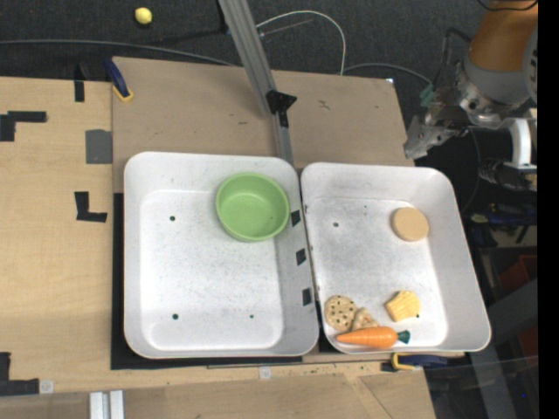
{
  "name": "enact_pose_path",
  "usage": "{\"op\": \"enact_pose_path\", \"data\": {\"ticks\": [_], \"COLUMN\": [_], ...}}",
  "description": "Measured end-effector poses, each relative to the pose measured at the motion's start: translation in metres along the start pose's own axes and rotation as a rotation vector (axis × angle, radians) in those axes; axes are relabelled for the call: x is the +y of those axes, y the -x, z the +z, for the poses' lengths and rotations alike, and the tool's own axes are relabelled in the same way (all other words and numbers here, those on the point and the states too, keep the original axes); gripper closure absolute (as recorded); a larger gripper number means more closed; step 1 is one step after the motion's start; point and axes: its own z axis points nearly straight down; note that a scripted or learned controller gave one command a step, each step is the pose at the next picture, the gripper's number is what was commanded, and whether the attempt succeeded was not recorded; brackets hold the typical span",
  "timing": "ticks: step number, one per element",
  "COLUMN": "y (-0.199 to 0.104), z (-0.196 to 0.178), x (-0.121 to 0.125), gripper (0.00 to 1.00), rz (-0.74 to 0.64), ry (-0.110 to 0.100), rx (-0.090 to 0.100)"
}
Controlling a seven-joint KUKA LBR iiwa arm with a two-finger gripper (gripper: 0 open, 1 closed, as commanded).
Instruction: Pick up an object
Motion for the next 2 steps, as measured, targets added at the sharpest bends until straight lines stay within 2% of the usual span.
{"op": "enact_pose_path", "data": {"ticks": [2], "y": [-0.095], "z": [0.018], "x": [0.014], "gripper": [1.00], "rz": [-0.004], "ry": [-0.003], "rx": [0.002]}}
